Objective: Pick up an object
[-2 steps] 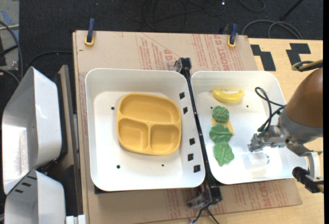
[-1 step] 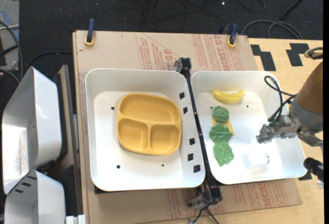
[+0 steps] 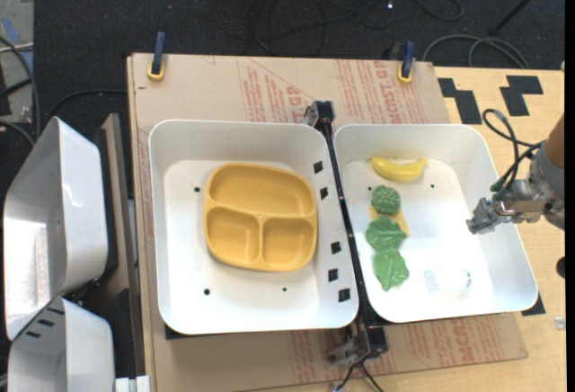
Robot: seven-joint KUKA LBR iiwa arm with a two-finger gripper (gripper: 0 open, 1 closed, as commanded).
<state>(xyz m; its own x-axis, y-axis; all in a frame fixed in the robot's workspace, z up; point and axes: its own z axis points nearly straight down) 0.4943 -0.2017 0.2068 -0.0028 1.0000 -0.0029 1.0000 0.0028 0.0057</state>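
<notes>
Bins (image 3: pixel 171 201): two; greens (image 3: pixel 387 242), perhaps three.

I see bright, even light from above. The white bins (image 3: pixel 243 143) shine a little, shadows are soft, and my tool (image 3: pixel 478 221) at three o'clock looks blurry.

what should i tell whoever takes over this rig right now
Gripper: at the right bin's right edge, above the floor, nothing seen in it; whether it is open is unclear.
Right bin: banana at the back, three green toy vegetables in a line along its left side, a clear object near the front.
Left bin: yellow divided tray.
Done: nothing picked.
Left: grasp and lift one object.
</notes>
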